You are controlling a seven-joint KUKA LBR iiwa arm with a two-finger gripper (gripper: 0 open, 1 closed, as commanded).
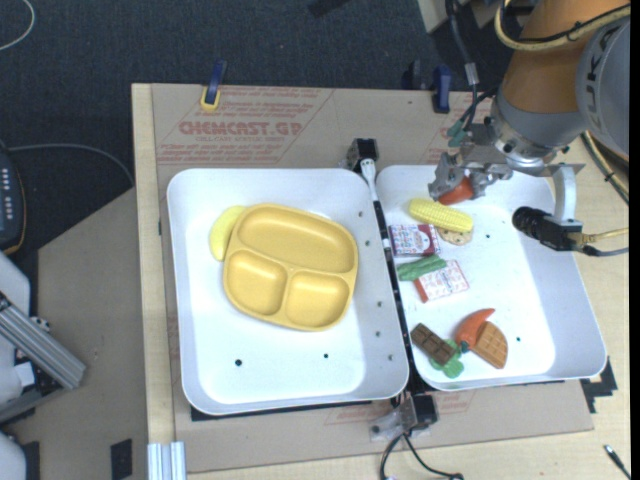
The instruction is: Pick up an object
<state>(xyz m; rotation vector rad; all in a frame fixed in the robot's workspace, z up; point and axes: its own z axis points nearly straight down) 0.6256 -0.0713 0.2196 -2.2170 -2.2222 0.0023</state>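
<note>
I saw gripper (455,184) at 12 o'clock of right bin (560,308), raised, fingers pinching small red-orange object (457,192). Corn cob (441,215) lay just below. I judged pick largely done; left: lift clear. Yellow tray (290,265) sat in left bin (200,298).

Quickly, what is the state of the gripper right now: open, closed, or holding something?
Gripper: closed on a small red-orange object, lifted above the right bin.
</note>
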